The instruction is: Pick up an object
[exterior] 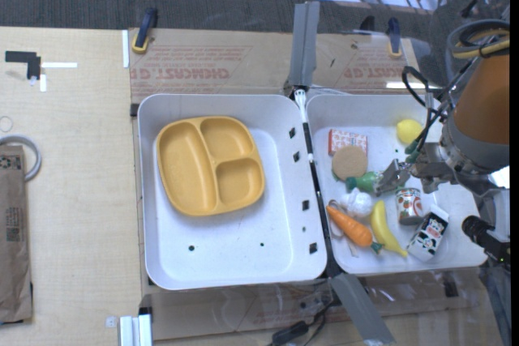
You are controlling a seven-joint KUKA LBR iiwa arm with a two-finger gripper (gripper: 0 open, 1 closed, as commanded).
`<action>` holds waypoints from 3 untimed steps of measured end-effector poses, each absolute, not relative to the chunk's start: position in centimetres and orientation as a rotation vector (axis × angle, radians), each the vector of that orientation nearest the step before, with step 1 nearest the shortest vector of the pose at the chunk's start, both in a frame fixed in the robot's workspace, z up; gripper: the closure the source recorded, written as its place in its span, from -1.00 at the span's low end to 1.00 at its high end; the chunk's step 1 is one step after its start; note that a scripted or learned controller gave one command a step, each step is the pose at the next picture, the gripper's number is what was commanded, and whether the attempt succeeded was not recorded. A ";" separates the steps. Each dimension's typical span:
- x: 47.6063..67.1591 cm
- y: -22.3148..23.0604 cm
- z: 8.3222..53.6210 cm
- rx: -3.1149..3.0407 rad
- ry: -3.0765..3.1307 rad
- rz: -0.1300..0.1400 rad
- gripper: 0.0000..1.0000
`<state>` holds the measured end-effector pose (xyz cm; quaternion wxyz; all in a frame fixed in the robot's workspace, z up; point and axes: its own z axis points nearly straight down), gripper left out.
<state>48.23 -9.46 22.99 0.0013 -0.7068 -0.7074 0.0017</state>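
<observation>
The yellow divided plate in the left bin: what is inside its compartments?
The yellow divided plate lies in the left bin. All three compartments show bare yellow surface. What is under the plate cannot be seen; the plate covers it.

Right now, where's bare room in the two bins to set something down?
Left bin: bare floor below and right of the yellow divided plate. Right bin: crowded around the carrot, banana and milk carton, with the gripper overhead; a bare strip lies along its top wall.
</observation>
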 end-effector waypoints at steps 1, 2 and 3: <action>50.5 -10.6 9.1 -2.049 -2.380 0.001 -1.00; 50.5 -10.7 10.0 -2.055 -2.375 0.003 1.00; 54.8 -4.5 19.1 -2.243 -2.200 0.003 1.00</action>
